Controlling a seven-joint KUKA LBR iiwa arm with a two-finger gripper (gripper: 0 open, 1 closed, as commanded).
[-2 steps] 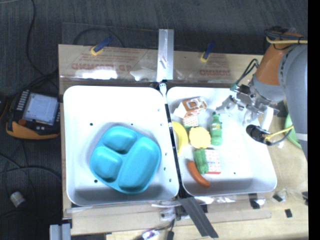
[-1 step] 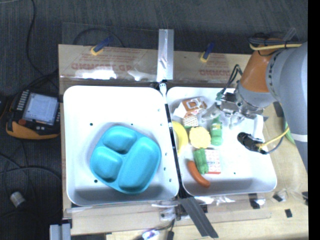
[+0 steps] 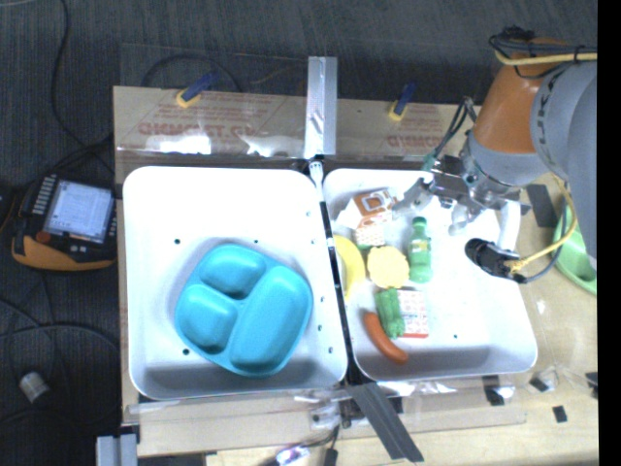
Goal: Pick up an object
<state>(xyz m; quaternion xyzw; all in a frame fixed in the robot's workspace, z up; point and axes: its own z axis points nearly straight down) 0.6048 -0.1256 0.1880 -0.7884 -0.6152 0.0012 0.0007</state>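
Observation:
My gripper (image 3: 439, 205) hangs over the far part of the right bin (image 3: 485, 328), open, with nothing between its fingers. Just below and left of it a small green bottle (image 3: 419, 249) lies on the bin floor. Left of that are a small orange-and-white packet (image 3: 372, 204) and a pale biscuit-like piece (image 3: 369, 233). A yellow round item (image 3: 387, 266) and a banana (image 3: 348, 263) sit against the left wall. Nearer the front lie a green item (image 3: 389, 310), a white-and-red box (image 3: 413, 314) and an orange carrot-like piece (image 3: 385, 339).
The left bin (image 3: 155, 202) holds a blue compartment plate (image 3: 245, 306). A black cable end (image 3: 485, 253) with a yellow lead hangs over the right bin's right side. The grey arm with its orange band (image 3: 509, 115) comes in from the upper right. A handheld screen (image 3: 73, 212) lies left of the bench.

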